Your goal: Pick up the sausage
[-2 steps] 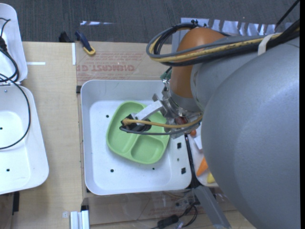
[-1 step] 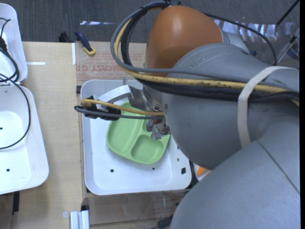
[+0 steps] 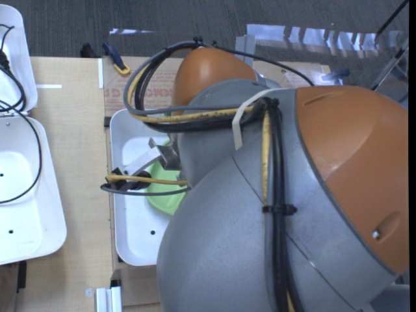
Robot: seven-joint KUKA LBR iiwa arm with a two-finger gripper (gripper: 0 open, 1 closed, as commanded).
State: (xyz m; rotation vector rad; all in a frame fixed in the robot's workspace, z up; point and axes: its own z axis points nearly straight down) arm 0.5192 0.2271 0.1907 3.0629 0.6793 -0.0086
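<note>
The gripper (image 3: pixel 162 153) sits low in the right-hand bin (image 3: pixel 123 239), mostly hidden under the arm's own grey and orange bulk, and its state cannot be told from here. Just below it lies a green object (image 3: pixel 164 197), partly covered by the arm (image 3: pixel 273 213), with a loop of black and yellow cable (image 3: pixel 140 182) hanging across the bin in front of it. Where the sausage lies cannot be made out; it may be under the arm. To do this step well, the descent should probably stay slow and centred over the sausage, clear of the green object and the bin wall, closing only once both sides are straddled.
</note>
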